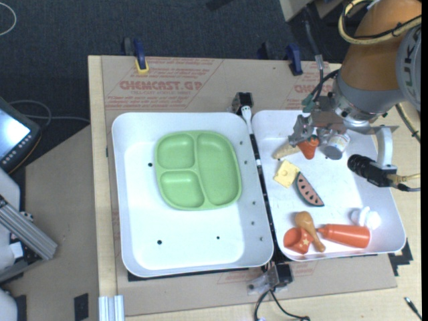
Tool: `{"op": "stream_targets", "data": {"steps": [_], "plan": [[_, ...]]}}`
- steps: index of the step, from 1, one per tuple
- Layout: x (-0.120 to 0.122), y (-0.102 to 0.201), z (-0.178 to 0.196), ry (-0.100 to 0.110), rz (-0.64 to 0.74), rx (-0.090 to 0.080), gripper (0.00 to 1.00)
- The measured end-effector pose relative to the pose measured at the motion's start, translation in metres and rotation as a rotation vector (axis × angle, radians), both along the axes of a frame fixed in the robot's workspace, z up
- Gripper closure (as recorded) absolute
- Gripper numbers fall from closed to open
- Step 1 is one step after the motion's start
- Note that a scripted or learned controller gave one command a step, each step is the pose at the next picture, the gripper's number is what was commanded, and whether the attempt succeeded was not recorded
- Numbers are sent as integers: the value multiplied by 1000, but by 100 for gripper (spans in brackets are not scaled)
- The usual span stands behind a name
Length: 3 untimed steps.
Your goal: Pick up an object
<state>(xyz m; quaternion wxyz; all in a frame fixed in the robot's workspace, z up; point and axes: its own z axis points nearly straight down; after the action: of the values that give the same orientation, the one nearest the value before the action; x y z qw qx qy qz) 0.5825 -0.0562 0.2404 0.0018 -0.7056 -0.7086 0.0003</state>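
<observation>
The carrot piece [308,148], a small orange-red thing, sits in the upper part of the right bin [394,209], right at the tip of the gripper [304,139], and it looks the likeliest thing for this pick. The gripper is low over that spot with its tip against or just above the piece, but I cannot tell whether it is apart or clamped, nor whether the piece is truly gripped or only lies beneath it. So the reach looks made; the grasp is unproven, and a clear lift is yet to be shown. A pale wedge [284,152] lies just left of the piece, near enough to be nudged. Further down the same bin are a yellow cheese block [287,174], a dark melon slice [309,190] just beside it, a drumstick [308,229] lying on or against a red tomato [294,239], a long orange carrot [345,234] and a small white thing [364,216] near the right wall. The left bin [134,199] holds a green divided plate [198,170], well apart from the gripper. In my judgement the task is around its middle: the arm is placed, and what is left is closing firmly and raising the piece off the bin floor.
</observation>
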Motion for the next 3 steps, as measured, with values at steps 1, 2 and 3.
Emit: {"op": "stream_targets", "data": {"steps": [1, 2, 3], "plan": [[-30, 36, -6, 2, -1, 0, 100], [-26, 47, -24, 2, -3, -1, 100], [-30, 47, -5, -6, -3, -2, 100]]}}
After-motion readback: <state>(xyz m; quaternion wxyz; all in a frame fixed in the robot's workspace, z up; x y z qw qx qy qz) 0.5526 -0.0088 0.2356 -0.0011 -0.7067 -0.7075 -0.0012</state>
